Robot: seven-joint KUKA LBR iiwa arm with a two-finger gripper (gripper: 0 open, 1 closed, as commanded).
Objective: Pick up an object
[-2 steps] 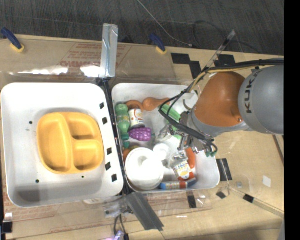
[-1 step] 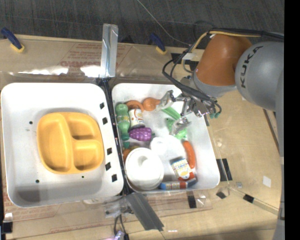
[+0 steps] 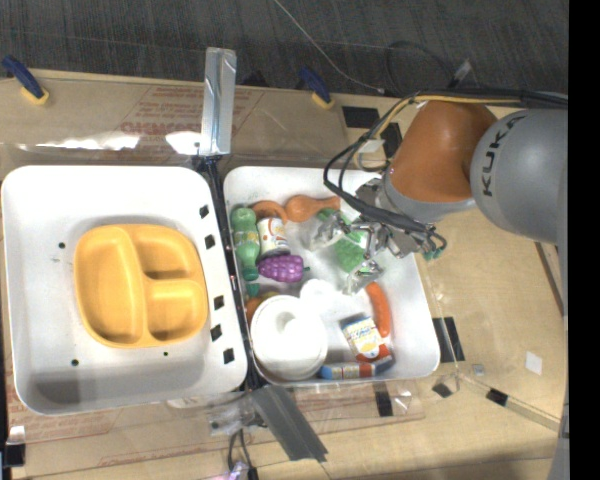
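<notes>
Camera view has the gripper (image 3: 365, 251) down inside the right bin (image 3: 416, 313), low over the upper middle of the clutter, so the pick looks to be at the reach or grasp stage and not finished. Nothing is seen lifted clear; every item reads as resting in the bin. Whether the gripper is apart or together cannot be told: it is a dark tangle of metal and cable overlapping a green object (image 3: 349, 255), and no clean view of anything between its tips. Likely target is that green object, just under the gripper, but this is a guess. Other candidates in the same bin: purple grapes (image 3: 282, 266) to the left, green bottle (image 3: 245, 240) along the left wall, an orange piece (image 3: 312, 207) near the top wall, white bowl (image 3: 288, 336) at the bottom left, orange carrot-like item (image 3: 380, 308) and a small blue-and-yellow packet (image 3: 361, 334) lower right. Left bin (image 3: 40, 258) carries a yellow divided tray (image 3: 140, 283), well apart from the action. Arm (image 3: 525, 173) comes in from the right, orange band (image 3: 435, 153) above the wrist sitting over the bin's top right corner, wrist angled down and leftward into the bin. Left to do: secure a grip, raise the item clear.
</notes>
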